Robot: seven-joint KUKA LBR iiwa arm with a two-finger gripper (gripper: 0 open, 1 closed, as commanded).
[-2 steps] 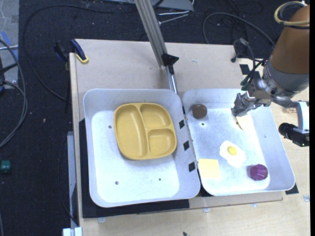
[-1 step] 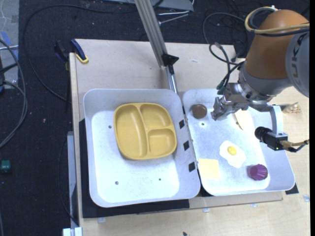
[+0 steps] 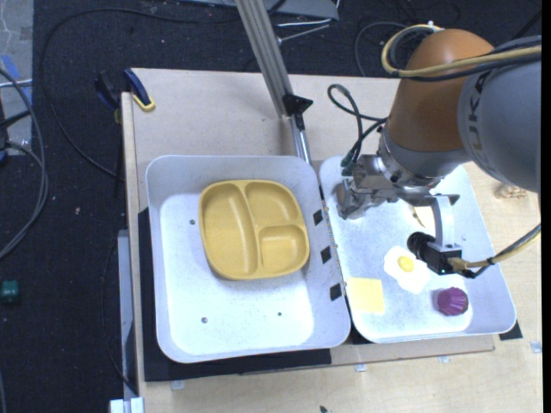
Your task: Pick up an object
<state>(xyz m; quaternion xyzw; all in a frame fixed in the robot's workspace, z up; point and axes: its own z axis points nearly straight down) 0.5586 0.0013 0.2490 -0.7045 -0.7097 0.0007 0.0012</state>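
Note:
My gripper (image 3: pixel 348 203) hangs low over the far left part of the right bin (image 3: pixel 491 317), close to the wall it shares with the left bin. Nothing shows in it. In the near half of that bin lie a flat yellow square slice (image 3: pixel 367 295), a white fried-egg toy with a yellow yolk (image 3: pixel 406 268) and a small purple object (image 3: pixel 451 300). All three sit toward the front of the gripper, apart from it. The arm's orange band and grey wrist hide the bin's back part.
The left bin (image 3: pixel 172 317) holds a yellow divided plate (image 3: pixel 254 228) in its middle. A black fitting on a cable (image 3: pixel 427 249) hangs beside the egg toy. A slanted metal pole (image 3: pixel 274 58) rises behind the bins.

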